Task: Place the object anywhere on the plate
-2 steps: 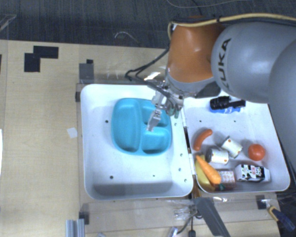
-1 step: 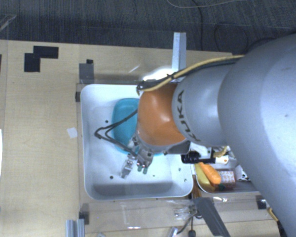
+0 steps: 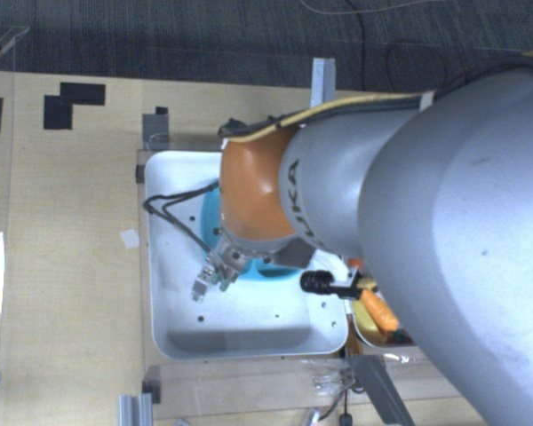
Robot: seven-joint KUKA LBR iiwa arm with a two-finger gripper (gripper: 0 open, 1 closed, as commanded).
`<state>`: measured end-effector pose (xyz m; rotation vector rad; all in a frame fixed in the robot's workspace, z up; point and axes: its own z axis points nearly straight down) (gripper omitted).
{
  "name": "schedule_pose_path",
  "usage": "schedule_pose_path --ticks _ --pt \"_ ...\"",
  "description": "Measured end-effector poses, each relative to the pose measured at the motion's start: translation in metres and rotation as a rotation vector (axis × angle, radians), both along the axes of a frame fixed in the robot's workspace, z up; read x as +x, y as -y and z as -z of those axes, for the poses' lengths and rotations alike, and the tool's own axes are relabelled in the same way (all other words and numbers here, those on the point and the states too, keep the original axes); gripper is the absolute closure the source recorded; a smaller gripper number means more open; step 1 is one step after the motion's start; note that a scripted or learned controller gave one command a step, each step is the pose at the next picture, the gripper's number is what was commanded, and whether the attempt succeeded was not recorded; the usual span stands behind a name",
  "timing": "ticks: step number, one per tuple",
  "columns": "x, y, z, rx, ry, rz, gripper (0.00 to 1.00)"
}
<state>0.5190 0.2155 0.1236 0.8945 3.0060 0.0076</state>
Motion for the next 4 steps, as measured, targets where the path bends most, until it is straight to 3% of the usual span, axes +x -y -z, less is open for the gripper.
schedule_pose_path --ticks 1,2,3,4 --pt "0.010 0.025 0.029 0.002 0.006 -0.006 0.00" --pt "0.010 0.023 0.020 0.004 0.008 -0.009 1.00" --pt "0.001 -0.014 -0.074 -0.001 -0.005 0.178 1.00" --pt "0.034 0.028 -0.064 0.005 -0.021 0.339 1.00"
